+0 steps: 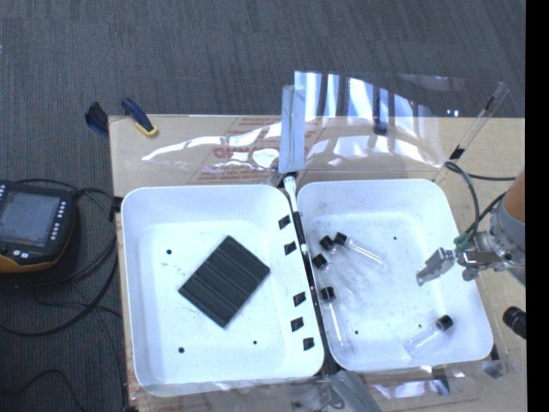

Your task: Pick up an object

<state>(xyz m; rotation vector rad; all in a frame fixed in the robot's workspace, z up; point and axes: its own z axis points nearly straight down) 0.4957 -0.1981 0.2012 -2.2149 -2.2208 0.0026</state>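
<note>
The two-finger metal gripper (439,264) is seen at the right side of the right shallow white plastic bin (429,197), held above its floor near the right wall. Whether its jaws are spread or closed cannot be told at this angle, and nothing is seen held in it. The step in hand is judged to be the approach: no object has been lifted yet.

Several candidates lie in the right bin. A clear plastic tube with a black cap (427,334) rests near the lower right corner, below the gripper and closest to it. Another clear tube with a black cap (358,249) lies near the bin's middle, with a small black cap-like piece (327,244) just beside it and a further one (319,262) close to the divider. A long clear tube with a black cap at its upper end (333,316) lies along the left wall. In the left shallow white plastic bin (137,221) a flat dark grey ribbed rectangular pad (224,280) lies tilted near the centre, well apart from the gripper.

For the next move, a target would need to be chosen, most plausibly the capped tube at the lower right. The gripper would have to be centred over it, turned across the tube's axis, and lowered to the bin floor before closing. Slipping is to be expected, as the tubes look smooth and able to roll.
</note>
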